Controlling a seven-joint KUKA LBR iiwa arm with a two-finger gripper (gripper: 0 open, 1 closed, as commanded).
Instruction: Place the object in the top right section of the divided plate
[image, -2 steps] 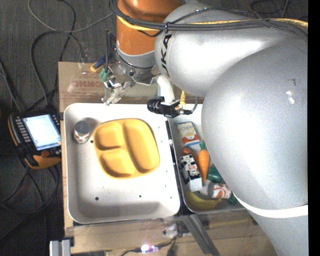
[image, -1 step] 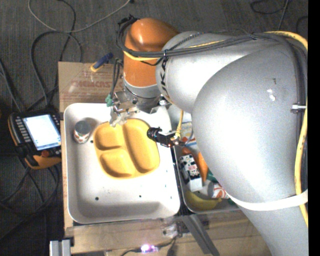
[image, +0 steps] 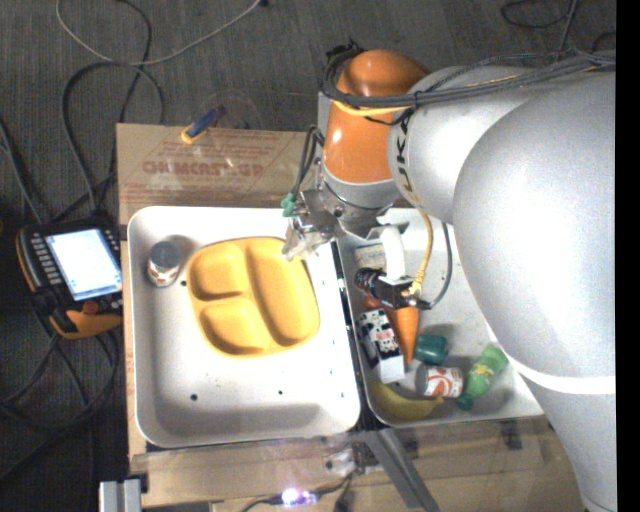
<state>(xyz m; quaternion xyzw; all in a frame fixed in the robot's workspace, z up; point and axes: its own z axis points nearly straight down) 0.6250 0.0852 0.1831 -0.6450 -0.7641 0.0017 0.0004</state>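
Observation:
A yellow divided plate (image: 270, 300) with three sections lies in the left white bin (image: 240, 405). My gripper (image: 298, 238) hangs below the orange wrist band, over the plate's top right corner near the wall between the bins. Something small and pale shows at its tip, but I cannot make out what it is. A small silver can (image: 165, 260) stands in the left bin, just left of the plate.
The right bin (image: 500, 395) holds a carrot (image: 407, 322), a banana (image: 405, 402), a red-and-white can (image: 440, 381), a green bottle (image: 485, 368), a teal piece (image: 432, 348) and a black-and-white box (image: 378, 335). The large grey arm covers much of that bin. A tablet (image: 78, 262) lies left of the bench.

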